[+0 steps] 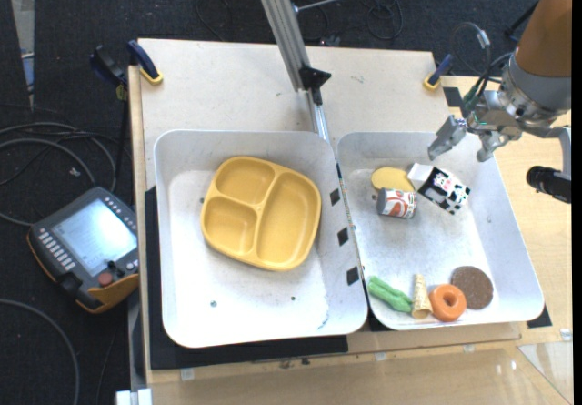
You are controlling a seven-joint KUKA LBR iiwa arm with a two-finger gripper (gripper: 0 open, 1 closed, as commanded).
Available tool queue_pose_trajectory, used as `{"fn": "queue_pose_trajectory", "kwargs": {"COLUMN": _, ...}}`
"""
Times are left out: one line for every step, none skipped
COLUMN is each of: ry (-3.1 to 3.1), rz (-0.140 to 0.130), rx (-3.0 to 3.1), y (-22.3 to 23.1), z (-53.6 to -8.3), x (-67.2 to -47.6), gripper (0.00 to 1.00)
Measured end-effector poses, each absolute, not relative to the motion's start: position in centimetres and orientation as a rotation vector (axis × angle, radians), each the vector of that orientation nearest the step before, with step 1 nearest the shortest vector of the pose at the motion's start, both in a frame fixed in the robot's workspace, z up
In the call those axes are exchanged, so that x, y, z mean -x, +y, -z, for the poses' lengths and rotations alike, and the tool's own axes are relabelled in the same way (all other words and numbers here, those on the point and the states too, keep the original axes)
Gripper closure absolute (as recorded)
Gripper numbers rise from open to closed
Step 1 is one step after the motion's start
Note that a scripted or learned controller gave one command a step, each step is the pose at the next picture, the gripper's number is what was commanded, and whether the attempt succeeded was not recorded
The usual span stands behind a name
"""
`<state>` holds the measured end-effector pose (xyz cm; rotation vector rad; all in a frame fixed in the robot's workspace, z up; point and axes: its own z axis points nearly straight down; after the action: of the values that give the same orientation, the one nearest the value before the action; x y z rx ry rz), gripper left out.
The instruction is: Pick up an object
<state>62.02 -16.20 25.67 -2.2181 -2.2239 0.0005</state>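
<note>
Toys in the right bin (pixel 509 239): a small can (pixel 397 203) lying on its side, touching a yellow lump (pixel 391 178) just behind it, and a black-and-white cow (pixel 444 188) just beside, to the right. Nearer the front, a green pod (pixel 389 294), a cone (pixel 419 296), an orange ring (pixel 447 301) and a brown cookie (pixel 473 286), all close together. Up above the far right corner of that bin, the pincer (pixel 469 137), hanging over the rim and wide open, two fingers (pixel 446 137) spread apart with nothing between them, touching nothing. Looks like the early part of the job: reaching in, nothing picked yet. Next, probably down and a little to the left, toward the cow, the nearest toy, then a squeeze. Tricky, since cow, can and lump sit bunched up, so easy to bump one and push the others away. In the left bin (pixel 182 212), a yellow plate (pixel 261 212) with three parts. Both bins side by side on the pale tabletop (pixel 218 85).
</note>
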Motion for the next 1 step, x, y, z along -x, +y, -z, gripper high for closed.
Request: {"fn": "queue_pose_trajectory", "kwargs": {"ry": -2.225, "rz": -0.002, "rx": 2.218, "y": -16.19, "z": -25.66, "x": -62.02, "gripper": 0.00}}
